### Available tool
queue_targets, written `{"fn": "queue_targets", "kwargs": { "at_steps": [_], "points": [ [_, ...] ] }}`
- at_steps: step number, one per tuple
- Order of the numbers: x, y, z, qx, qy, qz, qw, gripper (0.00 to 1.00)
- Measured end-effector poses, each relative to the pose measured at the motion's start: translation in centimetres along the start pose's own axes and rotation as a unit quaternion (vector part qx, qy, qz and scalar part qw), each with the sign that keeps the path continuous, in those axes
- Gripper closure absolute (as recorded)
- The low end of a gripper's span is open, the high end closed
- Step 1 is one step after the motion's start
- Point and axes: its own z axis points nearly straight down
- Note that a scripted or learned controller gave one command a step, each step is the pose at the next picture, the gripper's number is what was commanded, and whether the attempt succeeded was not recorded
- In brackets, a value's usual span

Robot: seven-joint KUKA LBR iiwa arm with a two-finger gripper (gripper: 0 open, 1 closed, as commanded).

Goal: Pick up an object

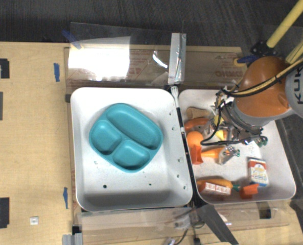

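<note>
The carrot (212, 154) lies lengthwise from 9 to 3 o'clock under the lowered claw (228, 147); grip unclear.

Two white bins (85, 106), one teal tray (124, 136)

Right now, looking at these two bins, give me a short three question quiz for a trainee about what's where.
1. True or false: the teal three-compartment plastic tray lies in the right white bin.
2. Which sits nearest the right bin's front wall? A) the small white and orange carton B) the orange packet with a white label C) the tray
3. Fill in: the grey arm with its orange wrist band hangs over the ____ bin.

Key: 1 false, it lies in the left white bin. 2 B. 3 right.
</note>
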Motion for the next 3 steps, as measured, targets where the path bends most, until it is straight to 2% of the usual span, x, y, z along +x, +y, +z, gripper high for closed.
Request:
{"fn": "queue_targets", "kwargs": {
  "at_steps": [1, 2, 3],
  "points": [
    [-2.1, -1.2, 0.1, -0.001, 0.0, -0.053, 0.9986, 0.0],
    [-2.5, -1.3, -1.3, 0.002, -0.007, -0.053, 0.9986, 1.0],
    [-8.4, 3.5, -10.1, -0.002, -0.002, -0.044, 0.999, 1.0]
  ]
}}
